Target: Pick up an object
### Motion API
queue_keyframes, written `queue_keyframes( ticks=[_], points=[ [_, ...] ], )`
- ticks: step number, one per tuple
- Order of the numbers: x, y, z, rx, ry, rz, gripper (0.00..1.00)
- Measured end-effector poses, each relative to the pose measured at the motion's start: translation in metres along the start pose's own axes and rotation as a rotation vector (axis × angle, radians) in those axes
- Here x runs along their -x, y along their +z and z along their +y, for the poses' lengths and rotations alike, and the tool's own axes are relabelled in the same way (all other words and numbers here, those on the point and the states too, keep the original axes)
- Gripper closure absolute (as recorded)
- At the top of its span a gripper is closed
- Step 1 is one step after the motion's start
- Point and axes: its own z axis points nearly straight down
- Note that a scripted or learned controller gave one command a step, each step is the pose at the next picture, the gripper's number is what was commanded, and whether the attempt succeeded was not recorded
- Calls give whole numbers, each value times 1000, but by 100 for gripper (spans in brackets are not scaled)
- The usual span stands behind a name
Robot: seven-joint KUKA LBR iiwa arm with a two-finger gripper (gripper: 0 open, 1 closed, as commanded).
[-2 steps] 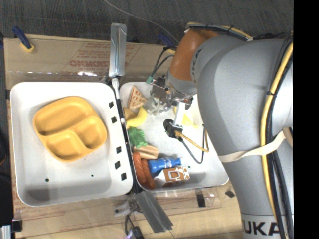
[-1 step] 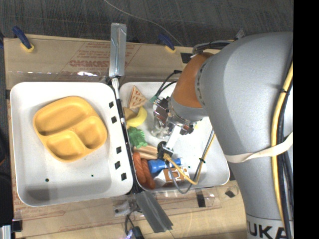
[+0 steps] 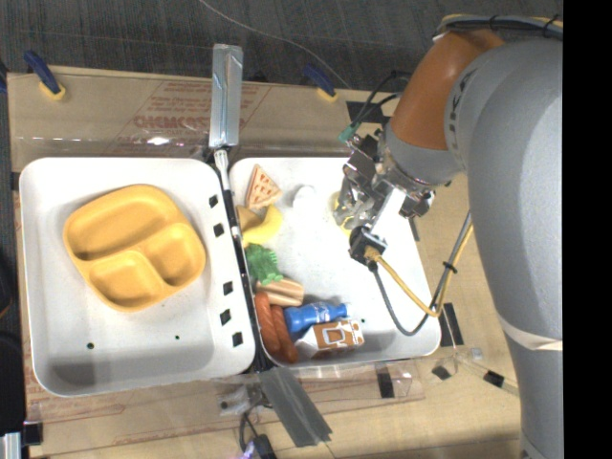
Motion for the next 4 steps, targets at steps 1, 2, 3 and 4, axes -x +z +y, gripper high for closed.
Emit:
queue_keyframes(
  ticks=[1,2,3,4],
  points=[
    [0,3,-1,-5,0,-4,0],
    [-4,116,0,-15,161,-11,0],
    [-50,160,43,-7,243,-6,0],
    [-52,150,42,-12,234,-8,100]
  ],
)
